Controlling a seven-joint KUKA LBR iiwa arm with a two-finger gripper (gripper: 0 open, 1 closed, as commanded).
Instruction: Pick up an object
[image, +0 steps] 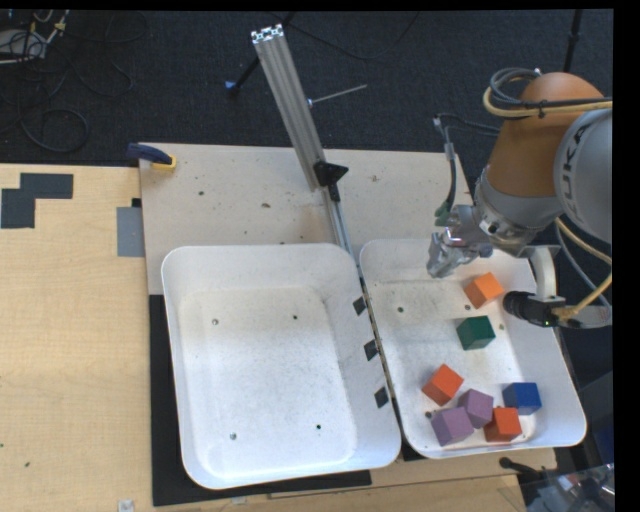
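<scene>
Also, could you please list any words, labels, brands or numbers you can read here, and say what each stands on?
"KU": large dark letters on the grey arm, cut off at the view's edge.
The checkered marker atop the aluminium post bears a pattern, no text.
The blocks bear no readable print.

a robotics lab: bench (60, 300), loose cables (40, 120), aluminium camera mast (295, 110).

Pale bench (250, 205), two white bins (190, 300) side by side

clamp (152, 156) blue (bench corner) | aluminium bar (292, 102) slanted | floor cables (40, 70)
</scene>
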